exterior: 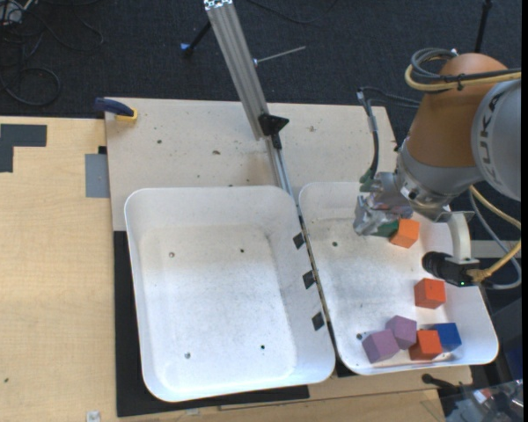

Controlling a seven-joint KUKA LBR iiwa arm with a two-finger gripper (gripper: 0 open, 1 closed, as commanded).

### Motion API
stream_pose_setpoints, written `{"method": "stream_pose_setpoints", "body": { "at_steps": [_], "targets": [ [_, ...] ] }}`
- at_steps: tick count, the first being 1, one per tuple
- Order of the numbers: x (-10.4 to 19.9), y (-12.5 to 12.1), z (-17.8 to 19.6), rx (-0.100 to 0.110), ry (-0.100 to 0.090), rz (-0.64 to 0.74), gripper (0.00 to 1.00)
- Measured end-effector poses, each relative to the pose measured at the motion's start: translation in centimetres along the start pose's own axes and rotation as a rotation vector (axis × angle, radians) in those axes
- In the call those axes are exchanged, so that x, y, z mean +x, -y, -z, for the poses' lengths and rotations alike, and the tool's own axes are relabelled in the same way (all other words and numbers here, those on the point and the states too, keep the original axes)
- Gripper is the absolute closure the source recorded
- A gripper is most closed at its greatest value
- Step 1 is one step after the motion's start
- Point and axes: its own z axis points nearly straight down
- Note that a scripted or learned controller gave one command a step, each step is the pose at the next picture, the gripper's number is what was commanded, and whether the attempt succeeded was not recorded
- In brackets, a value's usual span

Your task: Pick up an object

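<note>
I am a grey arm with an orange band, reaching in from the right over the right bin (334, 341), one of two shallow white bins standing side by side on a bench. My gripper (370, 218) is low in the far part of this bin, near its back wall. I cannot tell how it is set; the view is too small and cluttered there.

Just beside my gripper, touching or nearly touching it, lie an orange block (407, 233) and a small green piece (387, 229) partly tucked under me. These look like my likely targets. Nothing visibly sits in my grasp, so I judge the pick not yet done: I am at the reaching or closing stage, with the lift still to come.

Further toward the near edge of the same bin sit a second orange block (429, 293), alone, then a cluster: two purple blocks (391, 338), a third orange block (428, 344) and a blue block (448, 333), close together against the near wall.

The left bin (158, 236) stands alongside.
</note>
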Motion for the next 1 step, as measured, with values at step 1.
{"method": "stream_pose_setpoints", "body": {
  "at_steps": [1],
  "targets": [
    [5.91,-0.74,0.71,-0.003,0.0,0.001,1.0]
  ]
}}
